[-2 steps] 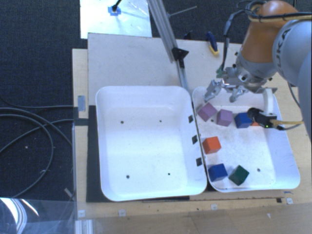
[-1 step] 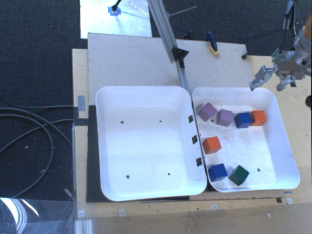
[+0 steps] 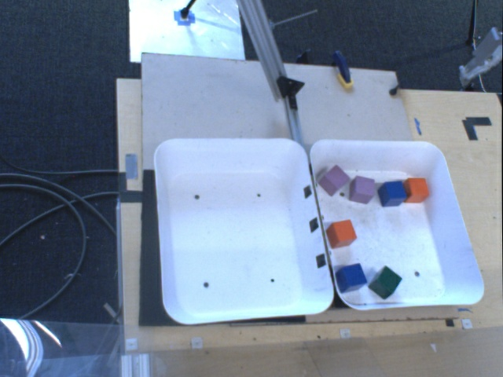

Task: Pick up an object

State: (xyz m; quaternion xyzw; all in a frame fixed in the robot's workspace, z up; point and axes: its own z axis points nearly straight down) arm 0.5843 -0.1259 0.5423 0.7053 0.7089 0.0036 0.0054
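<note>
**Q:** What are the graspable objects, and where do they lie?

**A:** Seven small cubes, all in the right bin (image 3: 420,246). Along its far wall, running left to right: a purple block (image 3: 333,180) turned cornerwise, a second purple block (image 3: 362,188) just beside it, a blue block (image 3: 391,193), and an orange block (image 3: 416,189) touching the blue one. A second orange block (image 3: 341,233) sits alone near the bin's left wall, about mid-depth. At the near left corner lie a second blue block (image 3: 350,276) and, just right of it, a dark green block (image 3: 385,282), tilted cornerwise. Each cube is matt and one solid colour, with plain faces.

**Q:** And the claw?

**A:** A pale grey piece of hardware (image 3: 486,56) enters at the far right edge, well apart from both bins. Whether it is the gripper cannot be told, and so neither can the claw's state. Nothing is in contact with any cube.

**Q:** What else is in the figure?

**A:** The left bin (image 3: 236,234), white and shallow, abuts the right bin; three black tabs (image 3: 313,225) mark the seam. Both rest on a plywood bench (image 3: 479,210) with a grey board (image 3: 228,93) behind them. A slanted metal pole (image 3: 259,30) crosses the board, and a blue-and-yellow clamp (image 3: 342,67) grips its far edge. Black cables (image 3: 47,210) curl over the carpet at left.

**Q:** Any writing?

**A:** A small grey tag (image 3: 131,163) on the bench's left edge is too small to read. A black corner mark (image 3: 477,126) is printed on the bench at far right.
</note>
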